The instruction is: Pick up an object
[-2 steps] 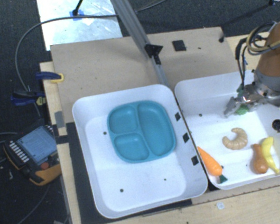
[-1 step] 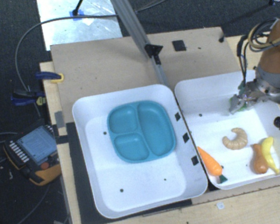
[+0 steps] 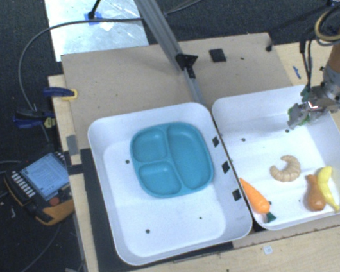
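Gripper [image 3: 298,115] is hovering at the right bin's [image 3: 262,106] upper right edge, its opening impossible to tell. Croissant [image 3: 286,168], carrot [image 3: 255,196] and banana [image 3: 327,187] are lying lower right; the bin's upper-left floor is offering open room.

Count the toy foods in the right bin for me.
4: carrot at left wall, croissant mid-bin, orange piece touching banana near right front corner.

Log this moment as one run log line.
gripper: over right bin, upper right, nothing seen held | right bin: croissant, carrot, banana, orange toy | left bin: blue divided plate
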`<state>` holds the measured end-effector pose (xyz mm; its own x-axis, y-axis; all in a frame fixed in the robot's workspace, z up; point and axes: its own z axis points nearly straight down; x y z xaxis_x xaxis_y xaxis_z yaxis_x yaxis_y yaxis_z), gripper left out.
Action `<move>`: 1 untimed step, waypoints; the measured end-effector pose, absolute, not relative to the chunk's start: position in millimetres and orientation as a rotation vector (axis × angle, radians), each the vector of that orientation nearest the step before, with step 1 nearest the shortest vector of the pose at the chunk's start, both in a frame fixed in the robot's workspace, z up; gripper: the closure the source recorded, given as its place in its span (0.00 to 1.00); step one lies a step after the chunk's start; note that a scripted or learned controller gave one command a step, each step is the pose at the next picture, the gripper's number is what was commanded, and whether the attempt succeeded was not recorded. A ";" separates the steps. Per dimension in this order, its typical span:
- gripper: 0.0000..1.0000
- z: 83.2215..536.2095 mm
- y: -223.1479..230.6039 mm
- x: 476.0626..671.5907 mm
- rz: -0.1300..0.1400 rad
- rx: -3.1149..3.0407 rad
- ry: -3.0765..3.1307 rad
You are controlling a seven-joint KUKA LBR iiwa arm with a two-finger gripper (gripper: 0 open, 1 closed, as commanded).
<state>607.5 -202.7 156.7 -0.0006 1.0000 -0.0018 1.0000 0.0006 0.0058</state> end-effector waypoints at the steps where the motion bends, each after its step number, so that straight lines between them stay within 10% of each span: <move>1: 1.00 210.0 -203.0 609.3 0.006 2.211 2.222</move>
